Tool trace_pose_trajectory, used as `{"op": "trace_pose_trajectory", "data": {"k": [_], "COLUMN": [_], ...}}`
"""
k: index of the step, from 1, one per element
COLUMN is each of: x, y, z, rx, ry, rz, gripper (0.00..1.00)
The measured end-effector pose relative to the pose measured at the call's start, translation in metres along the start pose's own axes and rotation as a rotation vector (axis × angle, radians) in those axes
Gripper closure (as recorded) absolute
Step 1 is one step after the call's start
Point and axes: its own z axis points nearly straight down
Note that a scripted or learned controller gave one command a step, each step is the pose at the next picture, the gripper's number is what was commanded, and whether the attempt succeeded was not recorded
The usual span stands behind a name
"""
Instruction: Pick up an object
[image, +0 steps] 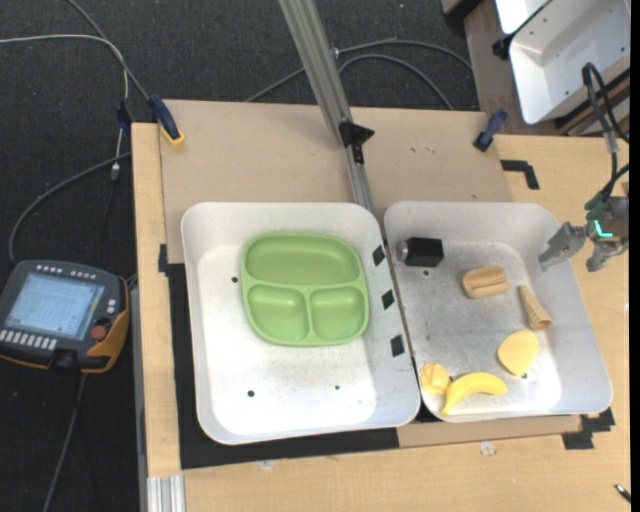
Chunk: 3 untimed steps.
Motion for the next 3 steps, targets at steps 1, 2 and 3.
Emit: {"op": "trace_pose_trajectory", "data": {"k": [1, 2, 3], "x": [0.0, -0.005, -0.009], "y": [0.0, -0.007, -0.01], "z": [-0.001, 0.058, 0.101], "rx": [-0.002, 0.005, 0.005], "ry": [0.0, 0.002, 0.002], "rz": [0.0, 0.001, 0.001], "gripper": [0.0, 0.0, 0.0]}}
